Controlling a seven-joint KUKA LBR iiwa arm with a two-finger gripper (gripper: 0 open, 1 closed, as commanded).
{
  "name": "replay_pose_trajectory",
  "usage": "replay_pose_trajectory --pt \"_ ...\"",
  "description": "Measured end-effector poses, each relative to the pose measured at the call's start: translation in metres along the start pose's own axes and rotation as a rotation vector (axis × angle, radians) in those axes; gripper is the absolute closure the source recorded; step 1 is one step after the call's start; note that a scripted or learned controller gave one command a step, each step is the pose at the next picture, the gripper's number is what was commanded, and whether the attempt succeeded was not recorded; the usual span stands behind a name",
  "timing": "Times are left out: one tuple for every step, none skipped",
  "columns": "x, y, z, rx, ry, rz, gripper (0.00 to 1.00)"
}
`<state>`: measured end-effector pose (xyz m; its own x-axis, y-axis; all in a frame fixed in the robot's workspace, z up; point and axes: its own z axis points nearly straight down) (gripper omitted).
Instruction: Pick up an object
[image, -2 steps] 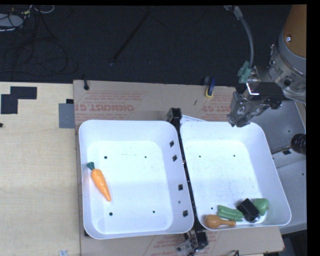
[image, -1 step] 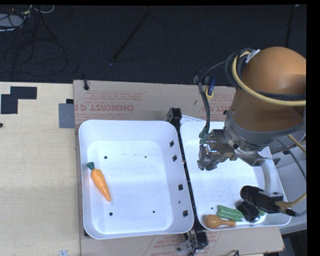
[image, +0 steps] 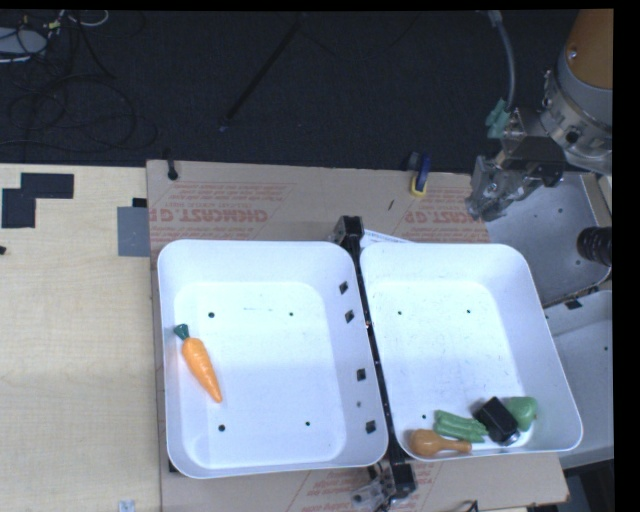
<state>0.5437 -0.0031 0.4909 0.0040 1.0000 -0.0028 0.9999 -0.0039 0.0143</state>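
End effector (image: 492, 195) hangs beyond the right bin (image: 535, 300), grip state unreadable; approach step, nothing held; carrot (image: 203, 368) lies in left bin (image: 165, 300); next likely: descend over one item.

A pale wood counter (image: 70, 330) carries a printed cardboard sheet (image: 300, 205). Behind it, a dark floor (image: 300, 70) strewn with black cables (image: 70, 90).
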Motion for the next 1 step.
replay_pose_trajectory --pt "-0.0200 -0.0733 0.1207 0.033 0.003 -0.001 1.00"
